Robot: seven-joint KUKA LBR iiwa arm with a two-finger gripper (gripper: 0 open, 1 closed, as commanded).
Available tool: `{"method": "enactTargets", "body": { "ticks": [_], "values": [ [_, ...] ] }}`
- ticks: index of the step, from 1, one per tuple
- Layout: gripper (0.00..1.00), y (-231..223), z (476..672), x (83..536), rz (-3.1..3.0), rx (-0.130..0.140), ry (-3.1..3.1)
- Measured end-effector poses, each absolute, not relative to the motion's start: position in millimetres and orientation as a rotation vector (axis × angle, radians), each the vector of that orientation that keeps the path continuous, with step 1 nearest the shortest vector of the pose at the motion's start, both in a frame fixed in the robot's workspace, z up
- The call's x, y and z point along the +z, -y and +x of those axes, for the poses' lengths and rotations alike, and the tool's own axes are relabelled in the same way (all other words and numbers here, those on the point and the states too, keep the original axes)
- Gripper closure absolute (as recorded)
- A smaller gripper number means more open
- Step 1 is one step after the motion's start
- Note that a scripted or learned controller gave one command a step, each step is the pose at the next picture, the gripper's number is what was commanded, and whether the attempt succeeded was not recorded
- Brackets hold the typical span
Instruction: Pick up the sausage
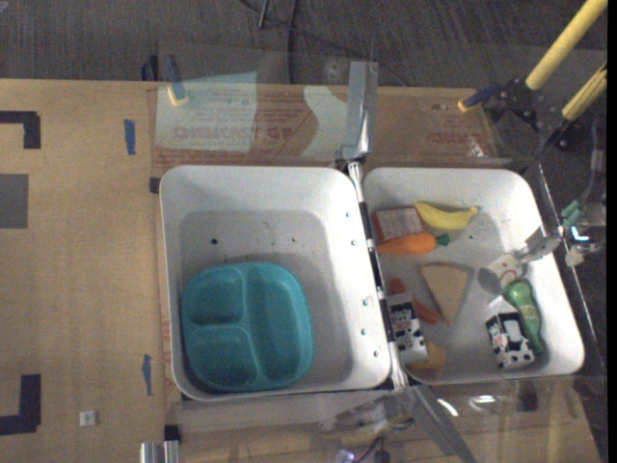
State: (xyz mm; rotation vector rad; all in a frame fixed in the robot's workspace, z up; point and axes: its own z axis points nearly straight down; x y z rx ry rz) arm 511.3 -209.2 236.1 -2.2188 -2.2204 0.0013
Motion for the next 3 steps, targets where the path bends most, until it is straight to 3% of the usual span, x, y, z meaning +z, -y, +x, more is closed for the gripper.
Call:
{"method": "enactTargets", "body": {
  "ticks": [1,2,3],
  "values": [
    [0.0,162,486.3,123,-2.137,-0.002,2.307],
    [0.0,122,537.2,91,-2.485,-0.013,1.94],
    [0.0,104,483.6,91,-2.491,-0.016,1.93]
  ]
}}
